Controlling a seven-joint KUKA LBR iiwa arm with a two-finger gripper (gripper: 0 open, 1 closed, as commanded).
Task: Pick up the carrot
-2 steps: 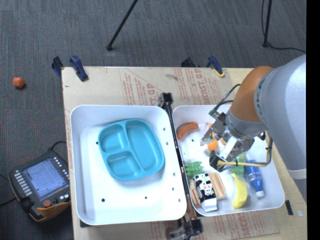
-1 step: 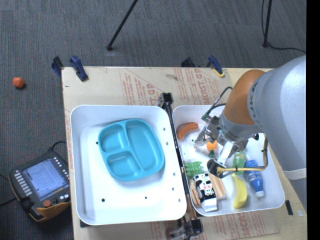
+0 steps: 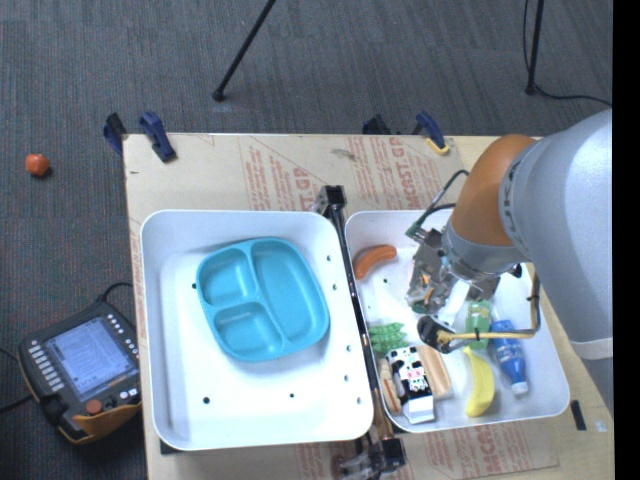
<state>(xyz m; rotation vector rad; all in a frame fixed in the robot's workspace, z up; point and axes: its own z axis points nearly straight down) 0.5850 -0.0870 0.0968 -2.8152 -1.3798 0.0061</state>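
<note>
Both bins (image 3: 160, 268) are white. The left one carries a turquoise plate (image 3: 262, 298). In the right one lie an orange carrot (image 3: 374, 258), a yellow banana (image 3: 481, 386), a blue bottle (image 3: 508, 363) and a black-and-white patterned box (image 3: 411, 378).

Red printed lettering on the bench board (image 3: 300, 173), mirrored, not legible

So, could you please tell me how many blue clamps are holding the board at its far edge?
2 that are plainly blue: one clamp at the far left corner, one clamp toward the far right. Darker clips sit beside each; more may be hidden behind the arm.
</note>
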